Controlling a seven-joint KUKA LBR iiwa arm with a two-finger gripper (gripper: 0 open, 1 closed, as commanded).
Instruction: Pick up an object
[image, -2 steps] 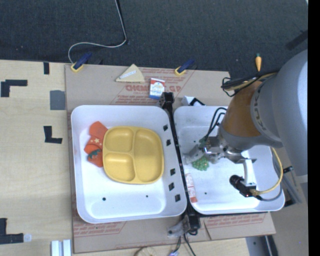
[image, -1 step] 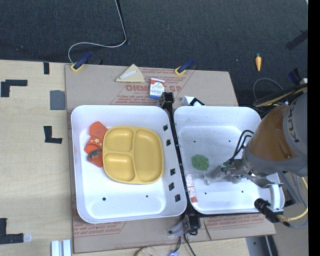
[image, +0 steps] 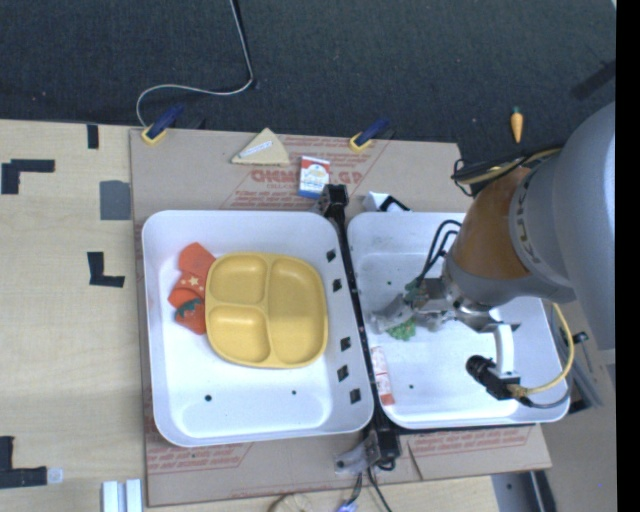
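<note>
A small green object (image: 402, 329) lies on the floor of the right bin (image: 440, 395), near its left side. My gripper (image: 405, 312) sits directly over it, reaching in from the right under the grey arm and orange band. In the left bin (image: 250, 410) a yellow divided plate (image: 267, 308) lies flat. Red-orange toy pieces (image: 189, 288) rest against its left edge. A slim white and red packet (image: 381, 375) lies along the right bin's left wall.
A small red and white box (image: 314, 176) and a tan wedge (image: 262, 148) rest on the cardboard behind the bins. A black divider (image: 345, 300) runs between the bins. Yellow and black cables (image: 520, 390) hang in the right bin's right part.
</note>
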